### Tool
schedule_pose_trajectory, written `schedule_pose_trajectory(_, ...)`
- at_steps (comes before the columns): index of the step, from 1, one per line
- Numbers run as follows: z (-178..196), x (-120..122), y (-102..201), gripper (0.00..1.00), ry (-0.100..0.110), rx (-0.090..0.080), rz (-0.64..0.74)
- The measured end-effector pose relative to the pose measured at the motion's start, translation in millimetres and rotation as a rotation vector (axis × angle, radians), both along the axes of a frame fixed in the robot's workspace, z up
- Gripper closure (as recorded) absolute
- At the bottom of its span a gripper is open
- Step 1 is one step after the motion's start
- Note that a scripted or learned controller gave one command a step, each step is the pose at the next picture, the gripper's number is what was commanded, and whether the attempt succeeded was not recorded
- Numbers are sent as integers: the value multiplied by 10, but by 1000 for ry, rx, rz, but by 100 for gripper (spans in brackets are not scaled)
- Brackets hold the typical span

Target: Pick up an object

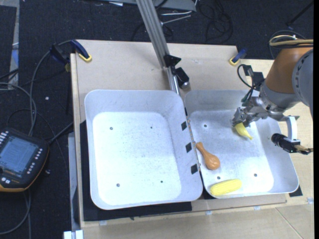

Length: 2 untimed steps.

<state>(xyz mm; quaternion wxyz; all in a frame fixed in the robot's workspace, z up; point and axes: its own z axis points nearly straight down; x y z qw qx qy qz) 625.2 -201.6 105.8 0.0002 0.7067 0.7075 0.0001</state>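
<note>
In the right bin [264,153], a small yellow banana-shaped object [244,131] lies directly under the tip of my gripper [241,118], which reaches in from the right. The gripper touches or nearly touches the object's upper end, and its body hides the contact. An orange gourd-shaped object [208,157] lies near the bin's left wall. A yellow corn cob [226,186] rests along the bin's front edge.
The left bin [134,148] sits beside the right one, with a shared ridge [189,138] between them. A slanted metal pole [157,31] rises from the back. Clamps hold the bench corners, and a pendant [17,156] lies at the far left.
</note>
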Motion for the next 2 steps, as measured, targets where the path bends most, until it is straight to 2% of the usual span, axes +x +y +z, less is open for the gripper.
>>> schedule_pose_trajectory(1,443,43,54,100,-3,-1,0)
schedule_pose_trajectory(2,1059,111,55,100,-5,-1,0)
